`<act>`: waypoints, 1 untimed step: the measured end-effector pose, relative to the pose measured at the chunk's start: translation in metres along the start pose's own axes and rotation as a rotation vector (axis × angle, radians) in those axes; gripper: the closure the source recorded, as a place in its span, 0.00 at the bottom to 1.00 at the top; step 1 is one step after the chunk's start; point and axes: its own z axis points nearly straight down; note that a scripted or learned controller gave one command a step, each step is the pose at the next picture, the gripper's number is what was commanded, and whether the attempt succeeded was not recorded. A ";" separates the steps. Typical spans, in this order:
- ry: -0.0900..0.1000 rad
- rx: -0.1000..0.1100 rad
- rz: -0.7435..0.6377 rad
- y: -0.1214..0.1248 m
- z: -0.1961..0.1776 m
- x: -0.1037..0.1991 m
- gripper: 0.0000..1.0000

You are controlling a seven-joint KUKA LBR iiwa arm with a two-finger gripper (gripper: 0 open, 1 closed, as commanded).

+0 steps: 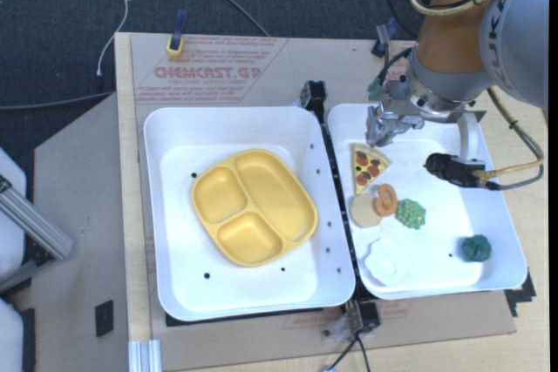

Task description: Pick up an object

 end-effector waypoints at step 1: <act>-0.001 0.001 0.000 -0.015 0.008 0.050 1.00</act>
